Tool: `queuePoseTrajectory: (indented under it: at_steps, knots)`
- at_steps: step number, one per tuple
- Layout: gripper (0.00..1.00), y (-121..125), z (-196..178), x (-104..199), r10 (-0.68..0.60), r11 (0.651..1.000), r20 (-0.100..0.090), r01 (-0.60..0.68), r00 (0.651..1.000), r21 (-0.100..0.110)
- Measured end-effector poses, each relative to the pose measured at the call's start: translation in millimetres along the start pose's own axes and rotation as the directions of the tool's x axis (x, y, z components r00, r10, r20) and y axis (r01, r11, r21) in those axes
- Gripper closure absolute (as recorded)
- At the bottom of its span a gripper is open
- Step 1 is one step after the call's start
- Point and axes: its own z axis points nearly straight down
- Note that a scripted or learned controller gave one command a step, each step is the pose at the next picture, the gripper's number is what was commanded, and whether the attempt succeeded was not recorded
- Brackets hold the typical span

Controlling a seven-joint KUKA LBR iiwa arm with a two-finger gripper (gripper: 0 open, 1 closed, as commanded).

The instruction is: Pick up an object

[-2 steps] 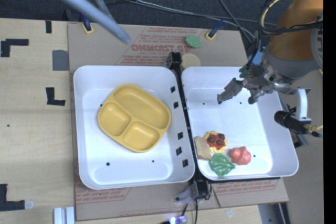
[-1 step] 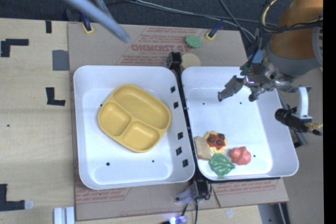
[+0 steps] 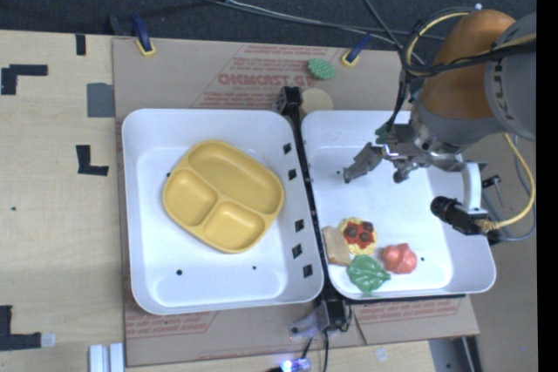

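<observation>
Nothing is lifted yet: my fingers [image 3: 377, 164] hang spread and empty above the right bin [image 3: 331, 135], toys [image 3: 370, 255] untouched below.

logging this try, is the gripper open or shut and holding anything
gripper: open, fingers spread above the right bin, nothing between them; the toy food lies apart at the bin's near end.

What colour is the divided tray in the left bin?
Yellow: the divided tray in the left bin shows best in the camera view.
</observation>
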Motion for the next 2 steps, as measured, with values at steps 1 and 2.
queuePoseTrajectory:
  at_steps: [1,2]
  knots:
    - [0.0,-6,62,-2,0.0,1.0,0.0,0.0,1.0,0.002]
    - [0.0,-6,114,-1,0.0,1.0,0.0,0.0,1.0,0.0]
